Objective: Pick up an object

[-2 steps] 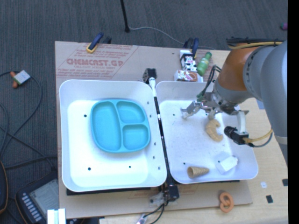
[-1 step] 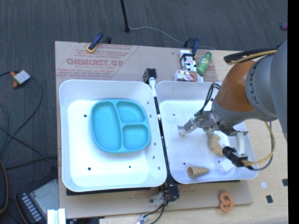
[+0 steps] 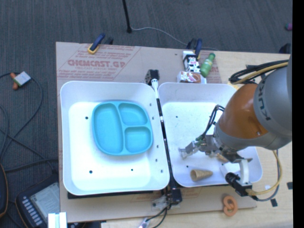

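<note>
Desk (image 3: pixel 85 61): you have a brown board with red print, carrying both white bins side by side.
Arm (image 3: pixel 259 113): it reaches in from your right, the grey body and orange band hanging over the right bin's right half.
Left bin (image 3: pixel 71 170): it holds a single item, the blue plate.
Right bin (image 3: pixel 190 91): your arm covers much of its right side; the floor is bare white toward the left and far edges.
Plate (image 3: pixel 122 128): a blue tray with three compartments, lying flat in the middle of the left bin.
Tool (image 3: pixel 189 149): you see it low over the right bin's floor, left of the wrist, pointing toward the divider. You cannot tell from this angle whether it is spread or pressed together, and nothing shows between its tips.
Cone (image 3: pixel 201 175): a small tan cone lying on its side in the right bin near the front wall, just below the tool and apart from it.
</note>
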Robot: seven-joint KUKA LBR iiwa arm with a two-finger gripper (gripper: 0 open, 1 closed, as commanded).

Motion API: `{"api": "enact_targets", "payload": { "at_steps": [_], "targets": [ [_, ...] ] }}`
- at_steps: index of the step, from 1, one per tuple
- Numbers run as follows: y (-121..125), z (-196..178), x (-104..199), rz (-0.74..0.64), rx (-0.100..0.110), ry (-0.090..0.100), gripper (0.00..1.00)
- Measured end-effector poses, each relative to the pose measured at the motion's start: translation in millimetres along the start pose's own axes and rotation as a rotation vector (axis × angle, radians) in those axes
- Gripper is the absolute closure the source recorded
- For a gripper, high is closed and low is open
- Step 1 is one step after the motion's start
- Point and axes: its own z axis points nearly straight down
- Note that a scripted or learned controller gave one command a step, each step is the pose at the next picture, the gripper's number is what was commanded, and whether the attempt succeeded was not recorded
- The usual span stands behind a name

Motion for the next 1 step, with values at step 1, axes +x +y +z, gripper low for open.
{"api": "enact_targets", "payload": {
  "at_steps": [1],
  "targets": [
    [1.3,-10.7,-1.1,0.001,-0.004,-0.002,1.0]
  ]
}}
